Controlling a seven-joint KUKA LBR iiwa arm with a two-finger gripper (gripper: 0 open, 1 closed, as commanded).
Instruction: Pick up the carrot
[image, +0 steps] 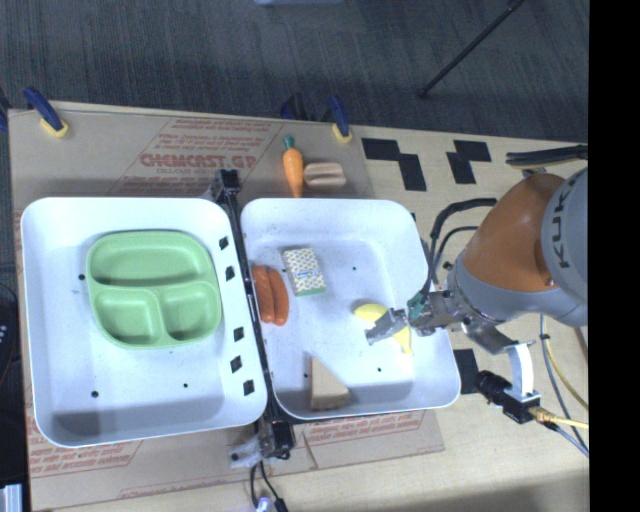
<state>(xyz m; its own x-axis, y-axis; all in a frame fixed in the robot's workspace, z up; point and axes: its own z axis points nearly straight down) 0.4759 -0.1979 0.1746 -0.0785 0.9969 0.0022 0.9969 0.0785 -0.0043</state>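
Reading the writing first: we are seeing red print on the cardboard sheet (190, 150) under the bins, something like "CHEMCAST GP" up top, smaller lines too blurred to read; more red print is showing on the cardboard at the near edge, unreadable; white letters are showing on the arm's (520, 255) grey housing at far right, cut off by the frame edge. We are finding the carrot (292, 170) outside both bins, lying on the cardboard just beyond the far rim of the right bin (330, 215), green top pointing away from the bin; a tan bun-like piece (324, 177) is sitting just beside it on its right. The gripper (385, 325) is hanging low over the right bin's near-right part, beside a yellow item (372, 312) and touching or nearly touching it; we cannot tell how the jaws are standing, the view being too blurred there. The carrot is lying well apart from the gripper, beyond the bin's far rim. Also in the right bin: a hot dog (270, 293) along the left wall; a patterned packet (303, 271) next to it; a brown wedge (325, 383) near the front. The left bin (60, 330) is holding a green divided tray (154, 285).
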